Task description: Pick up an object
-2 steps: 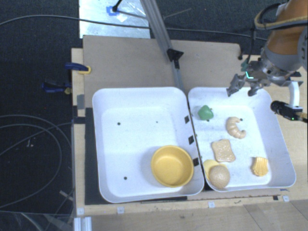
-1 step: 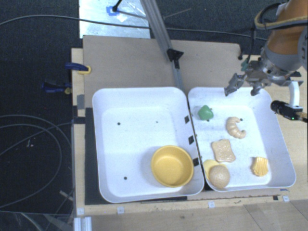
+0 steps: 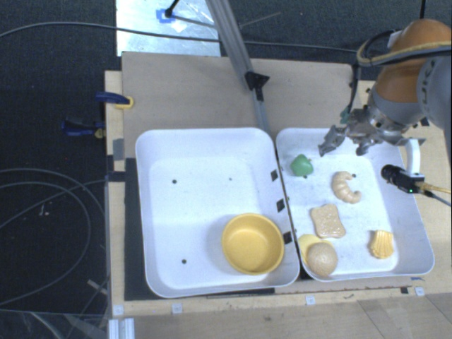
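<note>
My gripper (image 3: 346, 145) hovers over the back of the right bin (image 3: 413, 221), open, with nothing between its fingers. A green pepper (image 3: 302, 165) lies just left of and below it. A tan croissant (image 3: 345, 187) sits directly in front of the gripper. Nearer the front lie a square cracker (image 3: 328, 221), a yellow ridged shell (image 3: 381, 244) and a round beige bun (image 3: 322, 258) with a yellow piece (image 3: 308, 242) tucked against it. A yellow bowl (image 3: 252, 242) stands in the left bin (image 3: 183, 189).
A slanted grey pole (image 3: 236, 41) with a black clamp crosses the bench behind the bins. A black part on a cable (image 3: 399, 177) hangs over the right bin's right side. Blue and yellow clamps (image 3: 106, 111) grip the bench's left edge.
</note>
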Controlling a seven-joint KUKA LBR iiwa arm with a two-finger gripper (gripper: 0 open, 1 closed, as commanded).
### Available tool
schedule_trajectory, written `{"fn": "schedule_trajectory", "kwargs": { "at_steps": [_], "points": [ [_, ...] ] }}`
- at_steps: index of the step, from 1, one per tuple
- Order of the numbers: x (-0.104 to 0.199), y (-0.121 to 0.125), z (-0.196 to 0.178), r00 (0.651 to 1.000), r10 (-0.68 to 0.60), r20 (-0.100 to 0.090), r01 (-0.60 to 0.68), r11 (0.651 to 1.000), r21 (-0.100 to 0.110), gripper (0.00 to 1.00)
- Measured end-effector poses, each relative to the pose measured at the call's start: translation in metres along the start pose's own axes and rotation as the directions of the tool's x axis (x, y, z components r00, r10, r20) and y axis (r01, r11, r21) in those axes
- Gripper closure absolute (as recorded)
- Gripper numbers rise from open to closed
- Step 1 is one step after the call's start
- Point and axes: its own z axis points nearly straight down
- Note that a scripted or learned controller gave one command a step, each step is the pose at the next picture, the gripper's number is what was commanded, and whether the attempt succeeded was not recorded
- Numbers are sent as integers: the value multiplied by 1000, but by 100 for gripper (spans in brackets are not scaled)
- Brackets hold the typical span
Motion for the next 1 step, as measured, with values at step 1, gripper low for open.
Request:
{"fn": "schedule_trajectory", "kwargs": {
  "at_steps": [1],
  "points": [
    [-5, 4, 44, 1000, 1, 0, -1, 1000, -1, 0]
  ]
}}
